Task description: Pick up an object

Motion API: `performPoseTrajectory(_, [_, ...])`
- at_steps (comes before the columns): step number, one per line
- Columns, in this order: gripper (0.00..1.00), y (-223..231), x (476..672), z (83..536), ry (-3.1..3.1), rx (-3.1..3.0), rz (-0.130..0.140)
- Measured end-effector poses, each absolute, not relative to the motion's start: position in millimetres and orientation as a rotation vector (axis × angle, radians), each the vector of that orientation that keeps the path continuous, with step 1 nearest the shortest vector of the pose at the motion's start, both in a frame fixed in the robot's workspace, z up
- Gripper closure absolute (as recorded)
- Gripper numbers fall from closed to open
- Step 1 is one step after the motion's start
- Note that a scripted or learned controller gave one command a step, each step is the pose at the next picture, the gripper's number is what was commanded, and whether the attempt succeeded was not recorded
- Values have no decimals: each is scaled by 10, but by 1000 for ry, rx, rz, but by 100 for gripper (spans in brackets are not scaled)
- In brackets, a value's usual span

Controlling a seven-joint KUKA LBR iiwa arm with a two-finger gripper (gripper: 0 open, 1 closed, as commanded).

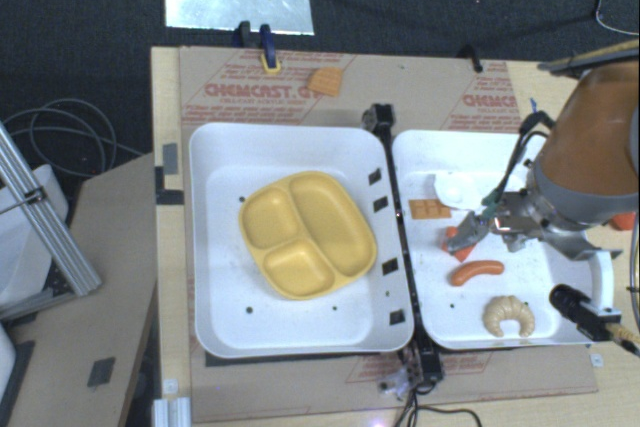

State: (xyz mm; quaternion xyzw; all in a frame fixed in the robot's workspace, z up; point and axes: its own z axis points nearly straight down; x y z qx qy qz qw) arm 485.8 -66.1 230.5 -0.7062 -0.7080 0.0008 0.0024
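The right bin (pixel 560 335) holds several toy foods. My gripper (pixel 470 231) reaches in from the right and sits low over the middle of this bin. A small red-orange piece (pixel 456 241) lies right at its tip, partly hidden by it, and I cannot tell whether it is gripped. An orange sausage (pixel 477 271) lies just below the gripper. A tan croissant (pixel 508 315) rests near the front wall. A brown waffle square (pixel 430 209) and a white object (pixel 456 187) lie to the upper left of the gripper.
The left bin (pixel 215 315) carries a yellow divided plate (pixel 305 233). A black divider (pixel 392 225) with clips runs between the two bins. A tan cracker (pixel 325 81) lies on the cardboard behind the bins.
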Motion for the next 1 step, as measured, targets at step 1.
performPoseTrajectory(1, [0, -1276, 4860, 1714, -2218, -2224, 3])
